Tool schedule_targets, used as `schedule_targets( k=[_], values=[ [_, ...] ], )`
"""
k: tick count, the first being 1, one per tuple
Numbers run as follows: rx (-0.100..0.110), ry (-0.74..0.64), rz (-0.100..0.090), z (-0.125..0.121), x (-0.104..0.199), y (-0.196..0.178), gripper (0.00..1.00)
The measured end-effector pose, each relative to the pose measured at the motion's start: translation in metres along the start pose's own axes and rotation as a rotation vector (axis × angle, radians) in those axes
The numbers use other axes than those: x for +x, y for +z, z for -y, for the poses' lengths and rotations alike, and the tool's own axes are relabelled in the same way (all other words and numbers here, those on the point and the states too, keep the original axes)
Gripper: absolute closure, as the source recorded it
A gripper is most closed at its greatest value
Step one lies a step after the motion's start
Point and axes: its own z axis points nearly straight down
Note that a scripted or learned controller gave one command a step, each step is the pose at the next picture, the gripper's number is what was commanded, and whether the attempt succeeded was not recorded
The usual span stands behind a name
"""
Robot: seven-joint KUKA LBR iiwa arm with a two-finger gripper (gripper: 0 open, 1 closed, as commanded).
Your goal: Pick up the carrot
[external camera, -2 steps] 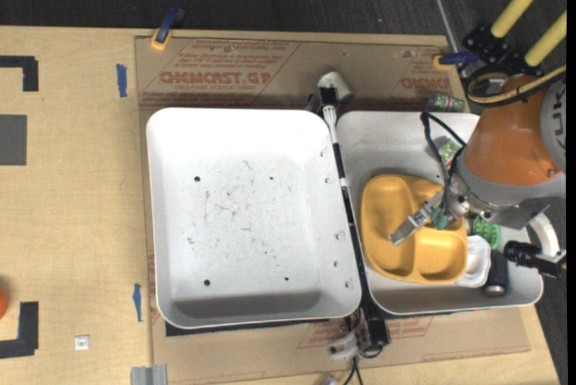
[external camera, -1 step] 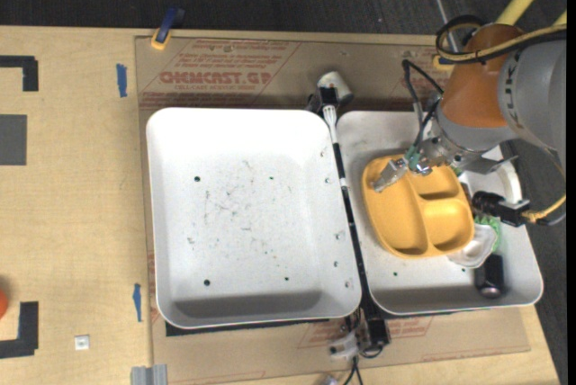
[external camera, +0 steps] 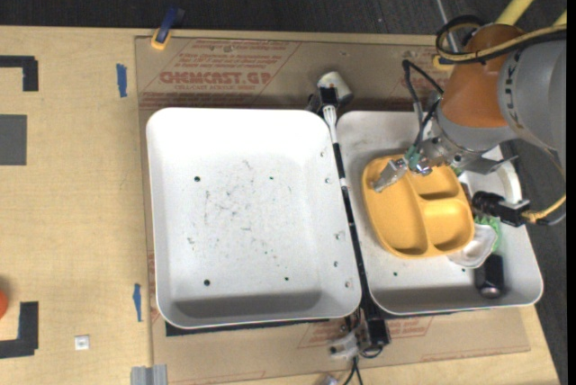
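Note:
My gripper (external camera: pixel 393 174) hangs low over the right bin (external camera: pixel 517 291), above the upper left corner of a yellow two-compartment dish (external camera: pixel 423 217). The grey arm with its orange band (external camera: pixel 474 91) comes in from the upper right and covers the bin's back right part. A small green piece (external camera: pixel 486 219) shows at the dish's right edge, partly under the arm's cables; I cannot tell whether it belongs to the carrot.
A pale translucent object (external camera: pixel 474 250) and a small black object (external camera: pixel 490 275) lie in the right bin's front right corner. The left bin (external camera: pixel 243 212) sits beside it, with a black divider strip (external camera: pixel 346 212) between them. Cables (external camera: pixel 517 210) trail by the wrist.

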Motion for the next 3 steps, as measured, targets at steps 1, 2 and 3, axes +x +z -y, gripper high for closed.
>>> schedule_targets(
  k=[1, 2, 3],
  values=[
    [0.000, 0.000, 0.000, 0.0000, 0.0000, 0.0000, 0.00],
    [0.000, 0.000, 0.000, 0.0000, 0.0000, 0.0000, 0.00],
    [0.000, 0.000, 0.000, 0.0000, 0.0000, 0.0001, 0.00]
  ],
)
